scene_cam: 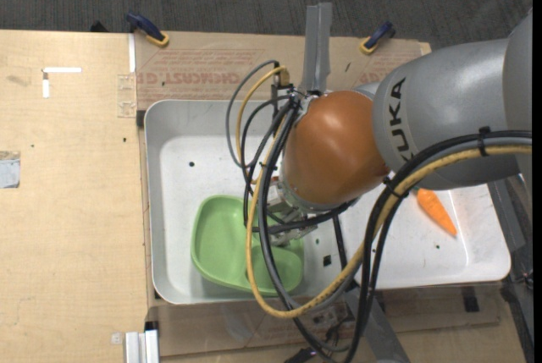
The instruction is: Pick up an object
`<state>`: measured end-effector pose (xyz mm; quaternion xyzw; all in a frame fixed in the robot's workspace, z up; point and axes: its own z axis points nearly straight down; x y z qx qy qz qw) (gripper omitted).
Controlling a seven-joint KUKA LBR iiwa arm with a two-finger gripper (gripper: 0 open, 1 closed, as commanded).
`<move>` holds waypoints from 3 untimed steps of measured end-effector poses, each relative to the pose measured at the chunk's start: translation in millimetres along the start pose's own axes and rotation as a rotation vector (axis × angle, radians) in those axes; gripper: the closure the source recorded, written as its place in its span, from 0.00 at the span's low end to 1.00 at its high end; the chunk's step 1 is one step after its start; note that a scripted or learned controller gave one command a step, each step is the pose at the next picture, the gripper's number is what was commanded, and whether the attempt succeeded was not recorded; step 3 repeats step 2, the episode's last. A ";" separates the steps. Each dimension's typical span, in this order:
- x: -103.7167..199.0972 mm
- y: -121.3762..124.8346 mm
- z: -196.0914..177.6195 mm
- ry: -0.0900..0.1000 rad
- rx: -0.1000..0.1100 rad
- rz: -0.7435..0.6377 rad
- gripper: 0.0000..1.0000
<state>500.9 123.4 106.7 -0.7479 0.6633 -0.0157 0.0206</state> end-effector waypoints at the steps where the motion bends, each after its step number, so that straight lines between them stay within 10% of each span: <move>1: -68.8 7.2 14.3 0.014 -0.047 0.477 1.00; 2: 28.2 11.8 -86.1 0.010 -0.048 0.343 1.00; 3: 28.2 11.8 -86.1 0.010 -0.048 0.343 1.00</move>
